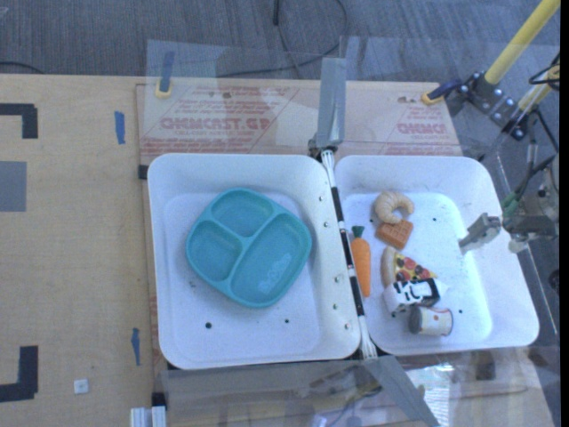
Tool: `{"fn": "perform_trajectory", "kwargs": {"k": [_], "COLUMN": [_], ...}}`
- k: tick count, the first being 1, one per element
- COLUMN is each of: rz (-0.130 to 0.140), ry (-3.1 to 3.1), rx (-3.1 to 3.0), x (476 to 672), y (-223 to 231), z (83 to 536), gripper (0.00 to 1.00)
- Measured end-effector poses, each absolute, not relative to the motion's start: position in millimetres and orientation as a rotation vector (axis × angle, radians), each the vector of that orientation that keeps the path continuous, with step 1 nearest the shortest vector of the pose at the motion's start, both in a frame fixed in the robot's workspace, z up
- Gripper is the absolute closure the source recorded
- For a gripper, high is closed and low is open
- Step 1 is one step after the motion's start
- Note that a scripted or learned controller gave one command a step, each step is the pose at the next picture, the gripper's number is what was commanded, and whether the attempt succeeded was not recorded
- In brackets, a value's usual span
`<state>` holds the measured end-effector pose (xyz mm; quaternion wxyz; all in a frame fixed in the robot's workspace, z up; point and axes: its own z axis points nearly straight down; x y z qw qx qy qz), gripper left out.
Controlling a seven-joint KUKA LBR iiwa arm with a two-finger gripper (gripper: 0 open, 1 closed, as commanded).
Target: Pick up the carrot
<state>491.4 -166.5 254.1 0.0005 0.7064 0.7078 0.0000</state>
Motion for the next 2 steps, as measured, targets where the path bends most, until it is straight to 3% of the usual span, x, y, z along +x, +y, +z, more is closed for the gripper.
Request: {"fn": "perform_trajectory", "kwargs": {"k": [1, 2], "rz": [0.0, 0.007], "ry": [1.795, 1.694], "rx": [2.58, 2.639], "x": [489.1, 600.3], "y": [-113, -93], "z": [127, 89], "gripper": [0.0, 0.0]}}
